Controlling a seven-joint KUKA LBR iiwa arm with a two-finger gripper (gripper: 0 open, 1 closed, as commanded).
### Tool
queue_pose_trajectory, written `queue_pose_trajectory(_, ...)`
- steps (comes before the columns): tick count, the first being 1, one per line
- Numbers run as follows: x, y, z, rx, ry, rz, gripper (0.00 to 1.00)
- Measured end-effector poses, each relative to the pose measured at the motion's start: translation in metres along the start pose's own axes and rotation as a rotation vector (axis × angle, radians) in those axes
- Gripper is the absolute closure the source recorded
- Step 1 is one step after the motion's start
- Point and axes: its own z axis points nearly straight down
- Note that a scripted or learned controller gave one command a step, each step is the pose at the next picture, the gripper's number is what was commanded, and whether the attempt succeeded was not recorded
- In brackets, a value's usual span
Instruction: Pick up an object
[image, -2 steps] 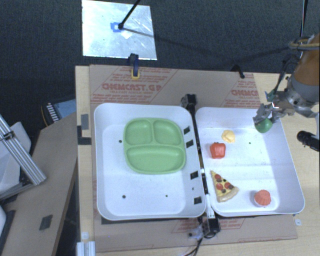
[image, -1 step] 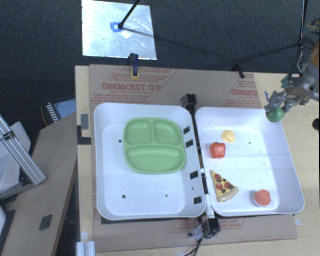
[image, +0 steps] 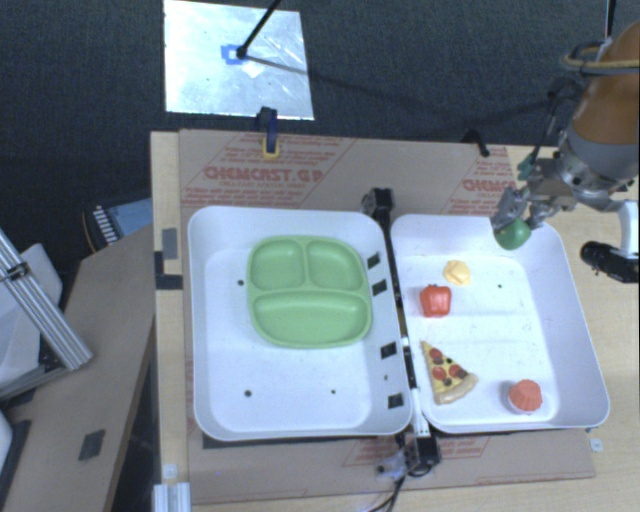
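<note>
Lift step: two-finger gripper (image: 517, 218) closed around small round green object (image: 514, 235), at far right corner of right white bin (image: 585, 330).
Next: raise clear, without loosening.

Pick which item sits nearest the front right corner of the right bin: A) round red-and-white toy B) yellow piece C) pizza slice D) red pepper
A: the round red-and-white toy lies by the front right corner of the right white bin; the toy pizza slice sits further left, near the divider.
</note>
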Motion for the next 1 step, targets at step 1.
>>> queue_pose_trajectory(1,0.0438,-0.0005,-0.0004,-0.001,0.000,0.000,1.00)
